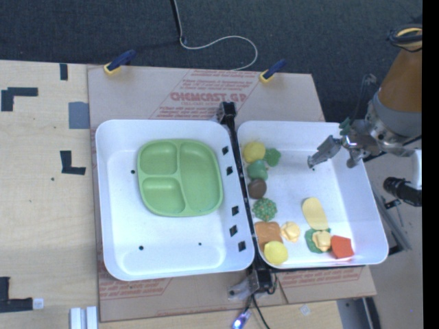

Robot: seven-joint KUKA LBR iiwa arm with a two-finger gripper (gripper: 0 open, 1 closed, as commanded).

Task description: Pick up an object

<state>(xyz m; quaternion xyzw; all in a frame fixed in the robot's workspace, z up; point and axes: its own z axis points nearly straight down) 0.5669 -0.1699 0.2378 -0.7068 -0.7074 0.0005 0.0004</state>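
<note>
Bench top is light wood (41, 204) with black tape marks at the left of the frame. A cardboard sheet (199, 94) lies under both bins, held by two blue-and-yellow clamps (120, 61) at its top edge; red print on it reads roughly "CHEMCAST GP", smaller lines unreadable. Dark carpet (82, 12) fills the top of the frame, with a thin pale cable (206, 43) looping across it.

Left bin (113, 204), centre-left, holds a green divided plate (180, 177). Right bin (357, 204), centre-right, holds toy food: yellow lemon (253, 150), green piece (272, 157), brown ball (257, 188) and broccoli (265, 208) along its left wall; orange block (267, 232), yellow ball (276, 253), pale yellow oval (315, 213) and red-orange piece (341, 246) toward the bottom.

Arm enters from the right edge, orange band (405, 81) above the wrist. Gripper (321, 157) sits over the upper right of the right bin, above bare floor, near no toy, nothing between its fingers; can't tell whether they are apart or together.
</note>
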